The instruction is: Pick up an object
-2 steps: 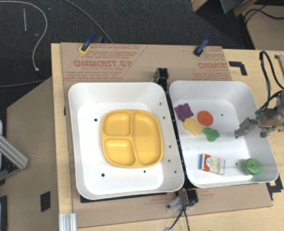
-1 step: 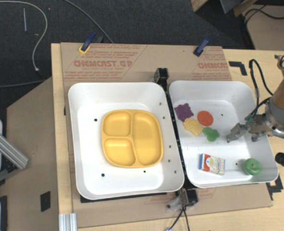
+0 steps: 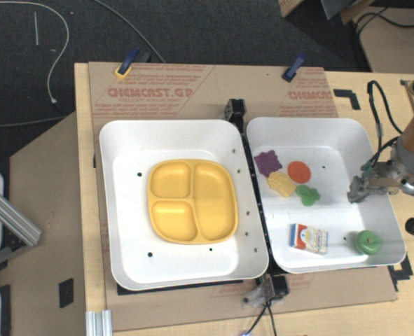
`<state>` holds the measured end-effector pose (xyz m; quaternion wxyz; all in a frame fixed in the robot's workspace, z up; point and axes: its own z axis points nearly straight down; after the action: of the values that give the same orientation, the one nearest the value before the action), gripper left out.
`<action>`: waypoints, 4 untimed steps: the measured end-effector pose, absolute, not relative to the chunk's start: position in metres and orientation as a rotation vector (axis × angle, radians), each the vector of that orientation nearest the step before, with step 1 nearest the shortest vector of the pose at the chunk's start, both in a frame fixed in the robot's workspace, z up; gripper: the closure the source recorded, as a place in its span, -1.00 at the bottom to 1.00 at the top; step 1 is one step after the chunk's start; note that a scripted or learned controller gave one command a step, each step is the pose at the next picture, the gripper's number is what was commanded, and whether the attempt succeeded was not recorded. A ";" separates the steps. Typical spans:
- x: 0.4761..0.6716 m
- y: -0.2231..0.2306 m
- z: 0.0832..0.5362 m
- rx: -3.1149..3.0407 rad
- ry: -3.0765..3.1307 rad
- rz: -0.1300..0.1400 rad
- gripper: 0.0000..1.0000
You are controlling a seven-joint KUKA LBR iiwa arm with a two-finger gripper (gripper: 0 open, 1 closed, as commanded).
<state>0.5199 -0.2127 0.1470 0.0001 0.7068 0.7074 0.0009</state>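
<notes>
Gripper (image 3: 359, 190) low at right bin's (image 3: 333, 133) right wall, jaws' state, honestly can't tell. Nothing visibly held. Nearest target, green apple (image 3: 367, 241), sits just below, near bin corner. Risk imo: jaws clip wall or nudge apple rolling away.

The right bin (image 3: 333, 135) holds 6 small things. Near its left wall lie a purple grape cluster (image 3: 267, 162), a yellow corn-like piece (image 3: 281, 184) just below it, a flat orange-red round (image 3: 299, 171) and a green broccoli-like piece (image 3: 307, 195) — all close together. Lower down, a small white carton (image 3: 309, 238) lies flat, slightly tilted — and a green apple (image 3: 367, 242) sits near the right corner.
</notes>
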 end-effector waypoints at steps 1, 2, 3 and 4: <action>0.522 -0.215 0.191 2.216 2.219 0.004 1.00; 0.524 -0.215 0.245 2.214 2.218 0.005 1.00; 0.542 -0.164 0.252 2.212 2.227 0.005 1.00; 0.553 -0.117 0.258 2.213 2.228 0.006 1.00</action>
<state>0.5526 -0.1169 0.2577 0.0006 0.7047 0.7095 0.0018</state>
